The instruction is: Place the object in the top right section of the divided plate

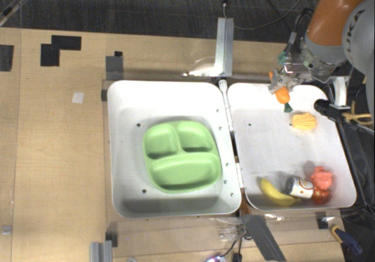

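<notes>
Hanging over the right bin's (pixel 328 155) far corner, the end effector (pixel 282 86) pinches a small orange carrot-like toy (pixel 283 95), probably light, stiff and slick; a mid-body grip suits it. The green divided plate (pixel 181 155) waits left.

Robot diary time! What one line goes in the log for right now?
hand: above right bin, orange piece at fingertips | green plate: left bin, no item yet | phase: carrying, unconfirmed
</notes>
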{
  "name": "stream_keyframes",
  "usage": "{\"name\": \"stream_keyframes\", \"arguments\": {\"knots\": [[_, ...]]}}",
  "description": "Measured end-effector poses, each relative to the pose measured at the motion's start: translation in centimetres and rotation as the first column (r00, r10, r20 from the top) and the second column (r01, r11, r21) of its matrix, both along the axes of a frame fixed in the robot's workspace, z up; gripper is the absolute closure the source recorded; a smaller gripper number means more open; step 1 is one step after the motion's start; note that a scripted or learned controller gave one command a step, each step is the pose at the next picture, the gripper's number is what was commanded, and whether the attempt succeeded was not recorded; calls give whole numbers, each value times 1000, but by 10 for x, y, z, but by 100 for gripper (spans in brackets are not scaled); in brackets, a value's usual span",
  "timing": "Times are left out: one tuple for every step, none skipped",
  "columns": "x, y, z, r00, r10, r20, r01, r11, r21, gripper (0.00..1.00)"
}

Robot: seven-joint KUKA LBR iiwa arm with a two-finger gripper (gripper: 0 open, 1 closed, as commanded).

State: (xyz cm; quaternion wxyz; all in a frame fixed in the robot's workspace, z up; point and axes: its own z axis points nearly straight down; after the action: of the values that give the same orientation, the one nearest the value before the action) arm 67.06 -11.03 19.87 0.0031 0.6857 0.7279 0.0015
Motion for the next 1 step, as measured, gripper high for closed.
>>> {"name": "stream_keyframes", "arguments": {"knots": [[-24, 69, -13, 976, 218, -1, -218, 976, 2, 100]]}}
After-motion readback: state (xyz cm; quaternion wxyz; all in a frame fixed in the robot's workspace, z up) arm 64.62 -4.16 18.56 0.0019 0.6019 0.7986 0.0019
